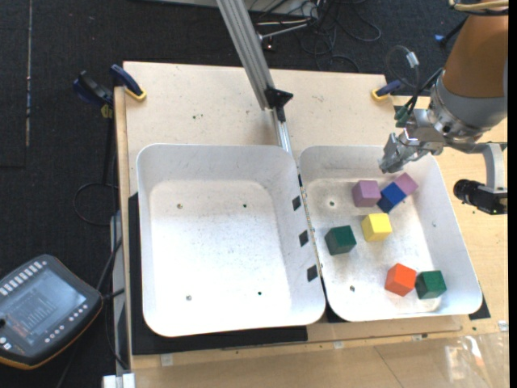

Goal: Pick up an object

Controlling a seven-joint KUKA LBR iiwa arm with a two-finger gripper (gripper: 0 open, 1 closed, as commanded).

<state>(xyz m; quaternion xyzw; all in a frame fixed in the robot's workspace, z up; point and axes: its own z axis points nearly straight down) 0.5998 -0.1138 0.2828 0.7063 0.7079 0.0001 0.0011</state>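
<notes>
We see a wooden bench on dark carpet, a teach pendant at its near left. The left bin comes first, then the right bin with seven blocks: dark green, pink, yellow, blue, purple, orange, green. The gripper hovers just beyond the purple block; whether it is open or closed, we cannot tell.

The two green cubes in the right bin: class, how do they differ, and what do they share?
The green cube by the divider stands alone; the green cube at the front sits against the orange cube. The first lies mid-bin beside the yellow cube; the second lies near the rim. Both are dark green, similar in size.
</notes>
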